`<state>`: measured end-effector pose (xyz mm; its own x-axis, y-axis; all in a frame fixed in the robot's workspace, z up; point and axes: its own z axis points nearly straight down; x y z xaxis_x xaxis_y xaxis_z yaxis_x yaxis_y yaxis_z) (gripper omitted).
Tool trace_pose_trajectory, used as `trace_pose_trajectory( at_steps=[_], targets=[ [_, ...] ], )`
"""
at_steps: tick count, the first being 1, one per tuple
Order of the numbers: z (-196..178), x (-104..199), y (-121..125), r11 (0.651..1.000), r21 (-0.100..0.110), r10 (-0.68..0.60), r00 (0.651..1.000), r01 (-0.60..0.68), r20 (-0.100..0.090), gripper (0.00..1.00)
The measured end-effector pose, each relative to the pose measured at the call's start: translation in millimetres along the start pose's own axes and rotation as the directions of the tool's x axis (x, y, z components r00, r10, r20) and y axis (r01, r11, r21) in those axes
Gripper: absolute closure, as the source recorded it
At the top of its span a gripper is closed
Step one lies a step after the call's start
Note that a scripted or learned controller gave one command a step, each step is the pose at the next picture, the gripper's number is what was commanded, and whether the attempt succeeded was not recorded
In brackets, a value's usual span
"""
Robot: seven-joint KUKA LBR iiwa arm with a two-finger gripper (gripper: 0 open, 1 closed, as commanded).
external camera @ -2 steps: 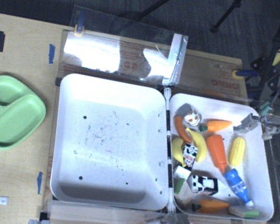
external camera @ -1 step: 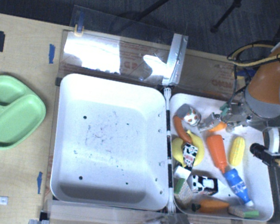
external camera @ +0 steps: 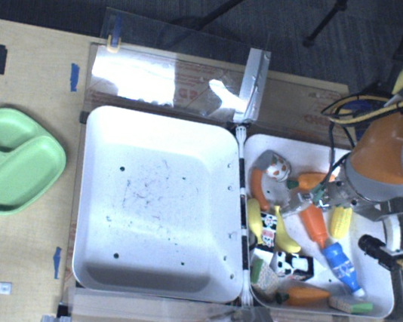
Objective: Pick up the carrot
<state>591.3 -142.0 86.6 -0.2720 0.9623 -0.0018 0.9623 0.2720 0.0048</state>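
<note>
Presently, operator, you have this on the bench:

Arm: the grey KUKA arm [external camera: 396, 162], orange band showing, reaches in from the right and hangs over the upper part of the right bin [external camera: 384, 302].

Gripper: the gripper [external camera: 309, 201] sits low among the clutter. Whether it is parted or clenched, you cannot tell; the wrist and objects crowd the view.

Carrot: an orange tapered piece, the likeliest carrot [external camera: 315, 223], lies slantwise in the middle of the right bin, its upper end just beside the gripper. Nothing shows it as held.

Other orange pieces: a second carrot-like piece [external camera: 309, 295] lies along the near wall, a third orange item [external camera: 257, 183] sits by the left wall, and a fourth [external camera: 311, 181] lies close under the wrist. You should confirm which is the target.

Neighbours: corn cob [external camera: 340, 222] to the carrot's right, blue bottle [external camera: 342, 267] below it, banana [external camera: 255, 217] to its left, black-and-white cow toy [external camera: 293, 265] lower down.

Left bin: the left bin [external camera: 107, 133] is well apart from the action.

Off-bench item: a green divided plate [external camera: 7, 160] rests on the table at far left.

Step in hand, by judgement: approach, or an attempted grasp, at the carrot's upper end; lift not begun.

Next move calls for: a firm closure across the carrot's narrow width, then a straight lift clear of the corn and bottle. Risk: the crowded bin may yield a neighbour instead.
</note>
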Motion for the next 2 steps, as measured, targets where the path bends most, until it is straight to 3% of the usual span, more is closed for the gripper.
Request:
trace_pose_trajectory(
  at_steps=[1,2],
  targets=[
    [-11.7,-1.8,1.2,1.000,-0.005,0.003,1.000,-0.003,0.003,1.00],
    [-11.8,-1.8,1.3,1.000,-0.005,0.002,1.000,-0.002,0.004,0.00]
  ],
)
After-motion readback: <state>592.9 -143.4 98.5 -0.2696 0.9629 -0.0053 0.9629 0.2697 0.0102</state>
